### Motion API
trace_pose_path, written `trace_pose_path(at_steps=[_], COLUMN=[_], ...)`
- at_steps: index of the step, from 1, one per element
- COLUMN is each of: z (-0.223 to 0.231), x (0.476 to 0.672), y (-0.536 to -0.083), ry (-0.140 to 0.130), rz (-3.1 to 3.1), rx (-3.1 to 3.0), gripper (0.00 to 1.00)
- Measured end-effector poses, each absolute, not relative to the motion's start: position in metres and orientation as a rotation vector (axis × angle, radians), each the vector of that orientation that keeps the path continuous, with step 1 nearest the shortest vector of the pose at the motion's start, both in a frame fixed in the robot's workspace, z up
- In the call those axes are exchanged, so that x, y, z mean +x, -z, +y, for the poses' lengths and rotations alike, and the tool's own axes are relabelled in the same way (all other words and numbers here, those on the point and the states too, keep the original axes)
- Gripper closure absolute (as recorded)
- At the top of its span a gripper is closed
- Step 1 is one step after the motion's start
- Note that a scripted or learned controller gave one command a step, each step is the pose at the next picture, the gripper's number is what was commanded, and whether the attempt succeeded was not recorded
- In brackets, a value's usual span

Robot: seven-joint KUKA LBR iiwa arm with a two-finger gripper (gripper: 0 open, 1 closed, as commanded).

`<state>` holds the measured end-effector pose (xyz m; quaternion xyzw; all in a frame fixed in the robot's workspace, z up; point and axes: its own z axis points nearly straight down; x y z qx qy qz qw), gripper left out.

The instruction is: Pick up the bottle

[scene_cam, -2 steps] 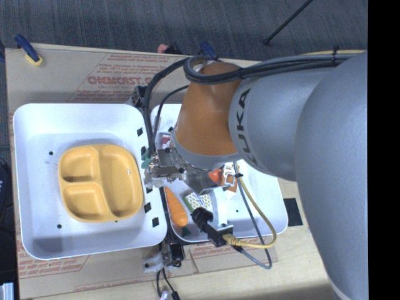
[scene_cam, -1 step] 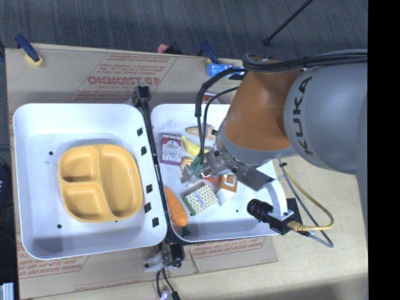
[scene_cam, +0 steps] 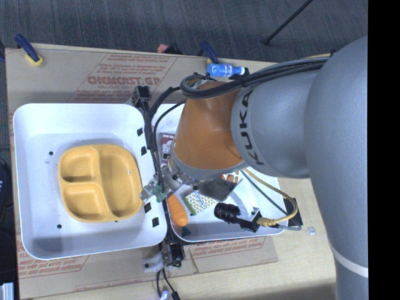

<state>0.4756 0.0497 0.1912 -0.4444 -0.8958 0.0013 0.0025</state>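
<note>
Beside the left bin (scene_cam: 22,167): I am hovering my gripper (scene_cam: 157,191); spread or pressed, cannot tell.
Bottle: I am guessing it is lying under my arm (scene_cam: 281,124), right bin (scene_cam: 212,234).
Handling: probably light, slick; taking it mid-body.

A yellow divided tray (scene_cam: 100,181) is seen lying in the left bin (scene_cam: 37,130). The right bin (scene_cam: 206,233) is largely covered by the arm (scene_cam: 250,124). The gripper (scene_cam: 157,191) is held over the rims between the bins. An orange item (scene_cam: 178,213) is seen just beside it in the right bin, with a patterned packet (scene_cam: 200,200) alongside.
</note>
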Motion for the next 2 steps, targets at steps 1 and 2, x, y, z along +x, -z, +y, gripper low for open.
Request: trace_pose_path(at_steps=[1,2], z=[-0.007,0.021], x=[0.477,0.477], y=[-0.284,-0.339], ry=[-0.002,-0.001], rz=[-2.938,-3.006], rx=[-1.116,-0.915], gripper=[1.00,1.00])
